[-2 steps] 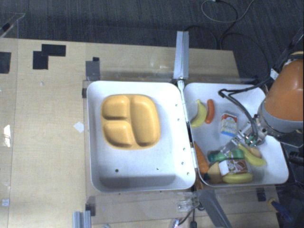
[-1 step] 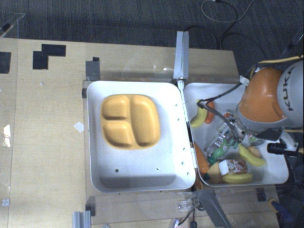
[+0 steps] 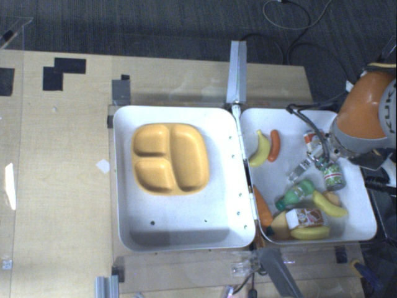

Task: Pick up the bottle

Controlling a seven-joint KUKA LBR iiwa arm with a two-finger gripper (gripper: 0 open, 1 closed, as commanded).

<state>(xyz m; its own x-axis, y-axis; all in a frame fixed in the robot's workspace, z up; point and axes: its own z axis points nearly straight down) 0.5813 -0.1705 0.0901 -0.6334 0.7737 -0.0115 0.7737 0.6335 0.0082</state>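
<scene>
Orange-banded arm point(image 3: 366, 113) at right hangs over the right bin point(image 3: 356, 228), its gripper point(image 3: 310, 166), finger state indiscernible, approaching the green bottle point(image 3: 296, 194); next, descend and close.

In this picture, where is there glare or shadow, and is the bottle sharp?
Camera view: soft shadow along the near inner wall of the left bin; bright glare streak on the bench at far left; the green bottle is slightly blurred, its label unreadable.

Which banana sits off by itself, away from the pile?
The banana beside the red sausage, near the right bin's top left. The other two bananas lie in the bottom clutter by the green bottle.
</scene>
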